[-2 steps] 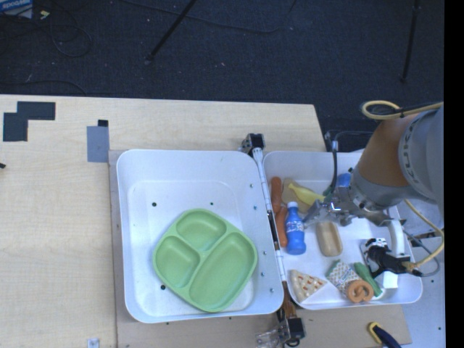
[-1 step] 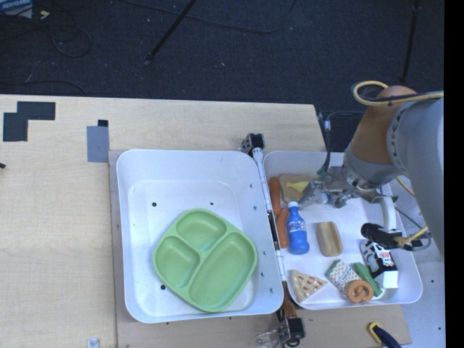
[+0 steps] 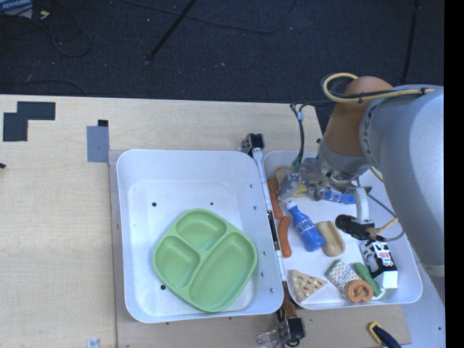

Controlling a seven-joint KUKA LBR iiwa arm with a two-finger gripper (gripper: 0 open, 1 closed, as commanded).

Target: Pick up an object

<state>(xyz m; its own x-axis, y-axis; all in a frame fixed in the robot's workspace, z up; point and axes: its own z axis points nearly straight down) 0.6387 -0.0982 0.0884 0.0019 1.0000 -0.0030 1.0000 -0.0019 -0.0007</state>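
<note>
**Blue bottle within reach of the descending arm**

Blue bottle (image 3: 305, 227) lay on its side in the right bin (image 3: 406, 285), just below the gripper (image 3: 313, 187), whose fingers were too hidden by the wrist to tell whether released or clenched. Right of the bottle rested a tan bread-like piece (image 3: 332, 238); left of it, an orange hot dog (image 3: 284, 236). Well left of the bottle, a green divided plate (image 3: 206, 259) sat in the left bin (image 3: 130, 194). The bottle looked light, rigid and smooth, likely slippery; gripping across its body seemed safest.
</note>
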